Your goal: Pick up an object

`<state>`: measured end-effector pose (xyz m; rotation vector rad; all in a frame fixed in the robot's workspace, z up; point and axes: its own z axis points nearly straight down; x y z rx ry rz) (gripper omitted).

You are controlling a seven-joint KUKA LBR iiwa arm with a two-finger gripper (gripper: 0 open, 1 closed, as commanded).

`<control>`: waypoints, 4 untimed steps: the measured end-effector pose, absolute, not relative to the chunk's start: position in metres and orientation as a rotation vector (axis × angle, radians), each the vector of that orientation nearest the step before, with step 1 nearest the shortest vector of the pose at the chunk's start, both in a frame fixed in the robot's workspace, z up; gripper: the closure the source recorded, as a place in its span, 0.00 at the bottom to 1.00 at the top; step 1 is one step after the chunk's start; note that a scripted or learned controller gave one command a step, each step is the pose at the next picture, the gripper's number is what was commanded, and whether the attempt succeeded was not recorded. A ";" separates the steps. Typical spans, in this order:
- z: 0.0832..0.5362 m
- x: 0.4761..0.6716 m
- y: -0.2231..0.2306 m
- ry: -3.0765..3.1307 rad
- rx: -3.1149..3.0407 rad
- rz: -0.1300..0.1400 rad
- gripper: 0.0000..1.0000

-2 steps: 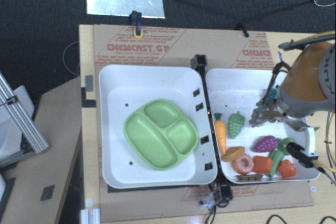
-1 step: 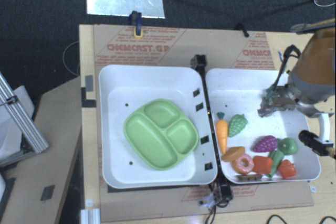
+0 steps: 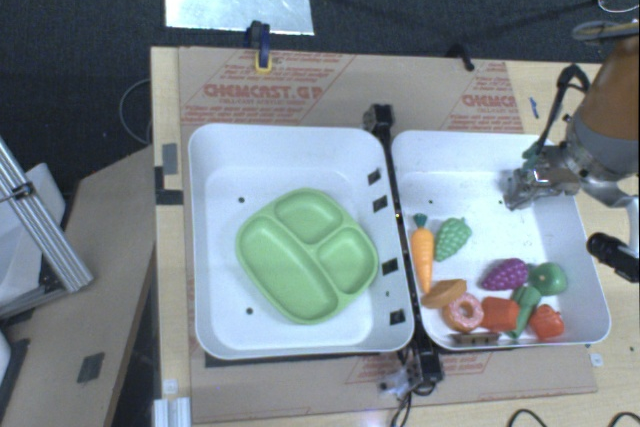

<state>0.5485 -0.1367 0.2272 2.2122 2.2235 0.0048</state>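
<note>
A tan bench (image 3: 330,80) printed with red lettering carries two shallow white bins side by side on a dark floor. The left bin (image 3: 215,215) holds a green divided plate (image 3: 305,255). The right bin (image 3: 480,160) holds toy food gathered in its near half: a carrot (image 3: 422,257), a green bumpy piece (image 3: 452,237), purple grapes (image 3: 505,272), a pink doughnut (image 3: 464,313), a red pepper (image 3: 545,320) and a green piece (image 3: 547,277). The arm comes in from the right, its wrist bent down, with the gripper (image 3: 522,190) low over the bin's bare far side, well apart from the toys. Nothing shows between its tips; how wide they stand cannot be told.
</note>
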 end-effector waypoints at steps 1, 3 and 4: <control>0.237 0.555 -0.087 2.231 2.210 0.004 1.00; 0.234 0.576 0.021 2.233 2.210 0.005 1.00; 0.226 0.590 0.062 2.229 2.212 0.003 1.00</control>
